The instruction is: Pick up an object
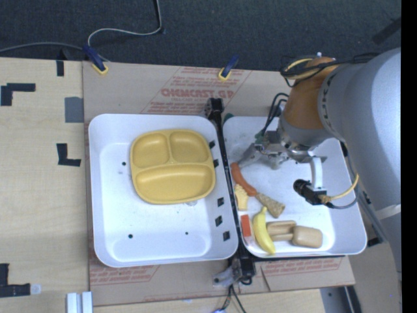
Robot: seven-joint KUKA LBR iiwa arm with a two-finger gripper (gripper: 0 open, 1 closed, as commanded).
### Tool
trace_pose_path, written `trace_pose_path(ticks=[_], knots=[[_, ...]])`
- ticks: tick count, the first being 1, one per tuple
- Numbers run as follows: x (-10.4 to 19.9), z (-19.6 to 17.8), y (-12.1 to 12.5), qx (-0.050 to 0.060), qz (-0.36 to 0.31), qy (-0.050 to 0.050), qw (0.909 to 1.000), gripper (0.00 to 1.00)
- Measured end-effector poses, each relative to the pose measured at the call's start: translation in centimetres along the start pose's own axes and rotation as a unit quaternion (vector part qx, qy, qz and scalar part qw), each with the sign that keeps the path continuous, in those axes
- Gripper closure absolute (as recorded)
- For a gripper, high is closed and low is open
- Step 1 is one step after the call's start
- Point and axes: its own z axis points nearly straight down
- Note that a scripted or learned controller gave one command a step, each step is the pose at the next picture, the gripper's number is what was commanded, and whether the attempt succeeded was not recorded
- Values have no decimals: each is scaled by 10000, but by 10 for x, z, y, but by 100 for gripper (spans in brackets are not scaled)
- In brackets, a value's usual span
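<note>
The right bin (352, 230) holds several toy foods along its left and front sides. They are an orange carrot-like piece (239, 175), a tan wedge (271, 205), a yellow banana (262, 232), a small red piece (245, 225) and a tan bun (298, 234). My gripper (262, 157) hangs over the back left of this bin, just above and right of the orange piece. Its fingers are spread, and nothing is between them. A yellow divided plate (172, 165) lies in the left bin (104, 227).
The black divider (221, 175) runs between the two bins. A black plug on a yellow cable (311, 193) hangs from the arm over the middle of the right bin. The grey arm covers the bin's right side.
</note>
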Motion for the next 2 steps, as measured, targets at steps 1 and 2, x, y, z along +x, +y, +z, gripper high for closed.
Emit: trace_pose_path(ticks=[1, 2], knots=[[3, 1, 31, 1, -14, 23, 10000, 0], [-2, 0, -54, 8, -7, 25, 10000, 0]])
